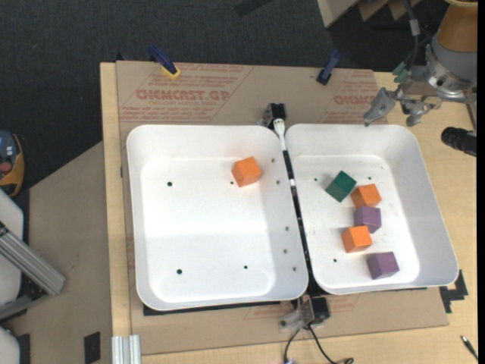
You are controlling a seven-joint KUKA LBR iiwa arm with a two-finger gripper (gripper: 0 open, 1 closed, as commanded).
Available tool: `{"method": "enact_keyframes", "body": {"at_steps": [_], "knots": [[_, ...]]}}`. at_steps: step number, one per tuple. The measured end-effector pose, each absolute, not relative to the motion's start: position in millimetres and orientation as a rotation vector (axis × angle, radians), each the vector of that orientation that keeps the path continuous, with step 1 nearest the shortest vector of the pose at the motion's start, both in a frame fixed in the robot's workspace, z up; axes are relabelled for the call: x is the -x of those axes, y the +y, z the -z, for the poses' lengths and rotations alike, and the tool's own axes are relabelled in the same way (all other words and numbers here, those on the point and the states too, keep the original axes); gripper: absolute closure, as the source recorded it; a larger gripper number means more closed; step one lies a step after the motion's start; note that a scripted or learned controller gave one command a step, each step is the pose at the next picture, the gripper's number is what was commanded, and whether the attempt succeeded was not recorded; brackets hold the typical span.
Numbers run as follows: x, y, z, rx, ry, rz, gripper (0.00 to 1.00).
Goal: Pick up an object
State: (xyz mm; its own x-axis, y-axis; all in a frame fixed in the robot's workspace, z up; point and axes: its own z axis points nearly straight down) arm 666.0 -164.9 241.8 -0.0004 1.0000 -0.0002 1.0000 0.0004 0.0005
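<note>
My pincer (397, 106) hangs above the far rim of the right bin (432, 226), fingers spread apart with nothing between them. Below it, well apart, the right bin holds five blocks: a green block (341, 186) next to an orange block (367, 196), a purple block (368, 218) touching that one from the near side, a second orange block (356, 238) just nearer still, and a second purple block (383, 264) nearest the front wall. The left bin (144, 226) holds one lone orange cube (246, 171) near its far side. Both bins sit on the table (227, 82).
</note>
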Motion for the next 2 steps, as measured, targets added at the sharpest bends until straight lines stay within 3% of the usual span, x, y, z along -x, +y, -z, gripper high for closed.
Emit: {"method": "enact_keyframes", "body": {"at_steps": [1, 2], "knots": [[-663.3, -155, -75, -2.227, 2.229, 0.007, 0.0], [-601.1, -123, -85, -2.226, 2.225, 0.003, 0.0]]}}
